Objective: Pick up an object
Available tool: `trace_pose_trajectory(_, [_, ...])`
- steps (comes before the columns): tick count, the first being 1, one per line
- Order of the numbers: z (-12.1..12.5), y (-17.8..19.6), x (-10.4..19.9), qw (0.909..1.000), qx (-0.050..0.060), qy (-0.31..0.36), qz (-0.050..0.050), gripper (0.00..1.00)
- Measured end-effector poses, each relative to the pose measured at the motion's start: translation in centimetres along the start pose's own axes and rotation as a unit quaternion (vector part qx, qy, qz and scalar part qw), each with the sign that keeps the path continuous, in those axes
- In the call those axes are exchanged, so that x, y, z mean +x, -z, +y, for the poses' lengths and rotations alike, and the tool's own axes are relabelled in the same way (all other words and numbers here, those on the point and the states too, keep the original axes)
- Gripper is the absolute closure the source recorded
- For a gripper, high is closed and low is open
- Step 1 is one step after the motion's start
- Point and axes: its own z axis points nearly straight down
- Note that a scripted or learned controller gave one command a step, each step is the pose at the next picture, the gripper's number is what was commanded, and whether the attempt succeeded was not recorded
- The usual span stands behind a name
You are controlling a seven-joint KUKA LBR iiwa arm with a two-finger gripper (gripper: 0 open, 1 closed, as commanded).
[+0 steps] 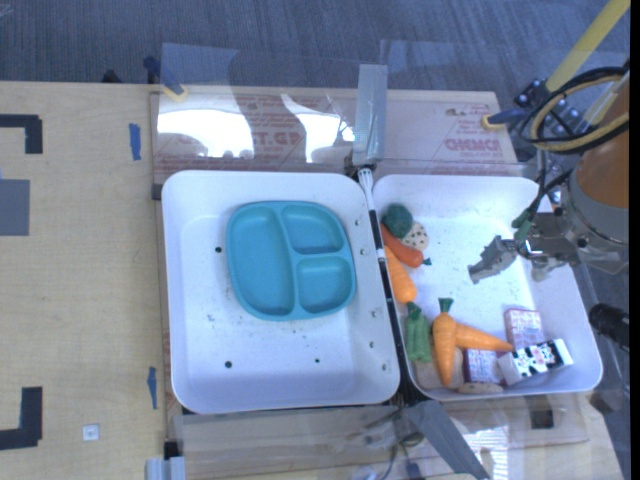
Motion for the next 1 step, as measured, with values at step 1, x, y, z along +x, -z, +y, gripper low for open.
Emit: trace_pose_trajectory(1, [0.72,-16.78,-0.4,0.9993,0.006,-0.037,0.001,0.0])
